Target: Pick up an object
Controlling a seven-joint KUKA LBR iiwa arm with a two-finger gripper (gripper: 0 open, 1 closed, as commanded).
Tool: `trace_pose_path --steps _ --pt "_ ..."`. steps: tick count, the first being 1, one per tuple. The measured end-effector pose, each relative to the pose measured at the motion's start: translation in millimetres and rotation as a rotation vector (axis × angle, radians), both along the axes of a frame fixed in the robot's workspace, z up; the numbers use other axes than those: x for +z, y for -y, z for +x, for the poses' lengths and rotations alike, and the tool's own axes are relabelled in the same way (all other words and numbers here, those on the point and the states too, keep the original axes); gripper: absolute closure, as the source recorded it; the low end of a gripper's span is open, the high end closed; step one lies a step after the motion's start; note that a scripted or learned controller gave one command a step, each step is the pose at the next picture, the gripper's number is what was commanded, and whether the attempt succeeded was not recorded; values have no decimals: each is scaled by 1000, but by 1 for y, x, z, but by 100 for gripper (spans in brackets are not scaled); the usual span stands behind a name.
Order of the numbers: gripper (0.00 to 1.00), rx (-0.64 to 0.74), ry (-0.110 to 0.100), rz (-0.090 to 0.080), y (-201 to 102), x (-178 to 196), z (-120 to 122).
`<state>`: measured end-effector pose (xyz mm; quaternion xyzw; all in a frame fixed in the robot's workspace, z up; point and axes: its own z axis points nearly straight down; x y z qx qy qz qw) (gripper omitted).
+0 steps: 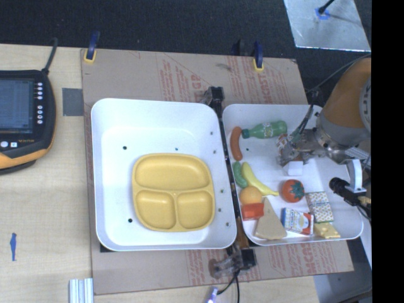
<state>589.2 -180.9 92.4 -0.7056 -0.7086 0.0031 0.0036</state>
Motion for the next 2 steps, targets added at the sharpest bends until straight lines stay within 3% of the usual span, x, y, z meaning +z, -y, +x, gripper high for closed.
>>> trace_pose_path --steps 1,2 --pt "100 2 9 -2 -38 0 20" --pt "100 1 9 1 -123 100 11"
